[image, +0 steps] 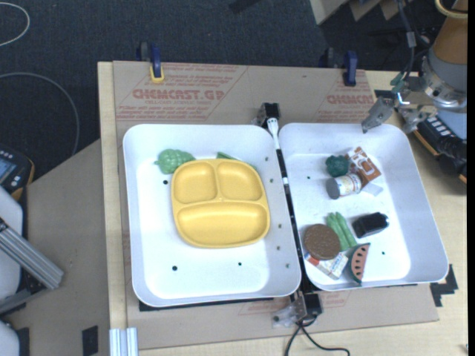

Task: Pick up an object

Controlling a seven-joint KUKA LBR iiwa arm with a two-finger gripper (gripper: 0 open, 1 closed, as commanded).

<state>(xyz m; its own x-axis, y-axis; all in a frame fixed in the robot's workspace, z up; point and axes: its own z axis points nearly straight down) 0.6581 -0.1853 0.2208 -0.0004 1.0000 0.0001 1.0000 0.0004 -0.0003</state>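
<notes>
My gripper hangs over the far right corner of the right bin, above the rim and apart from every object. In that bin lie a dark green lump, a brown and white snack packet, a grey can on its side, a black block, a green bean pod, a brown round disc and a watermelon slice. The nearest objects to the gripper are the packet and the dark green lump, below and to its left.
The left bin holds a yellow divided plate, with a light green lump and a green leaf at its far edge. Blue clamps grip the board's back edge. A divider rail runs between the bins.
</notes>
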